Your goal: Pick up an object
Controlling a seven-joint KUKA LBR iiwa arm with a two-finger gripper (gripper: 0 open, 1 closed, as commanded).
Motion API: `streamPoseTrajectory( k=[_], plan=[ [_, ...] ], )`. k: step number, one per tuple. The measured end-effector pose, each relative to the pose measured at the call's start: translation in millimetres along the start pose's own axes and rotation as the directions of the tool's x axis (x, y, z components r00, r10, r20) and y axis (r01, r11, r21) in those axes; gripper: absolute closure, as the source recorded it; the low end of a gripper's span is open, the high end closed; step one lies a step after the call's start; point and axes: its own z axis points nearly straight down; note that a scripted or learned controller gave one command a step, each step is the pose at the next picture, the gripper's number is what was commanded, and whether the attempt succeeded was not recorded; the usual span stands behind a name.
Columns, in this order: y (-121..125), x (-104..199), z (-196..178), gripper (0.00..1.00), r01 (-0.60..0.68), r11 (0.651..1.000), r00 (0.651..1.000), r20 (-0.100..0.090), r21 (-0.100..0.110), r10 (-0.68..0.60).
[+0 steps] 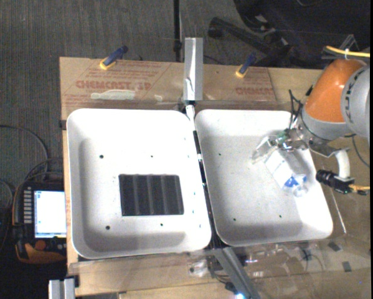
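A clear plastic item with a blue patch [290, 178] lies in the right bin [248, 223], near its right wall. My gripper [278, 143] hangs low over the upper right part of that bin, just above and to the left of the clear item; whether it touches the item I cannot tell. The grey arm with its orange band [333, 97] comes in from the right. A dark ribbed rectangular block [151, 194] lies flat in the middle of the left bin [93, 167].
The bins meet at a narrow ridge [198, 167]. Behind them, cardboard [136, 83] is held by two blue-and-yellow clamps [113, 56], with an upright metal bar [193, 70] between. A handheld screen [46, 213] and cables sit off the bench's left.
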Motion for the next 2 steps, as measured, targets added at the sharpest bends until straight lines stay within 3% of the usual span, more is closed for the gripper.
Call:
streamPoseTrajectory(
  k=[1,2],
  plan=[
    [59.9,-9.3,2.3,0.0,0.039,0.999,0.999,-0.017,0.027,-0.039],
    [3.4,-6.1,-13.7,0.0,0.098,0.995,0.995,0.0,0.015,-0.098]
  ],
)
